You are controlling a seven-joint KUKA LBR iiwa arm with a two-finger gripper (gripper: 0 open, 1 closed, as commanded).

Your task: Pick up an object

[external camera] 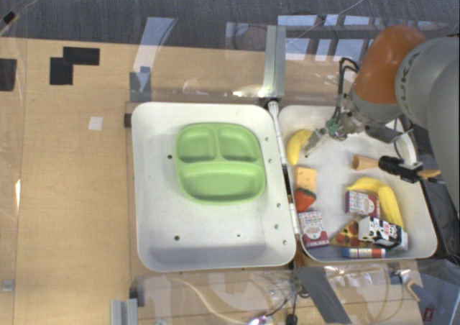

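In the right bin (425, 241), at its upper left, a yellow banana (296, 146) is lying with its long axis running near upright, curving toward the top. The pincer (321, 136) is hovering just beside it, tips apparently narrow, holding nothing.

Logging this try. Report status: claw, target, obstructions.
Claw low in right bin, tips beside banana. Nothing seen gripped. Cheese and strawberry lie close below it.

The divided plate (219, 162) lay in the left bin (154, 244); the food items (363, 201) lay in the right bin (424, 244) beside it.
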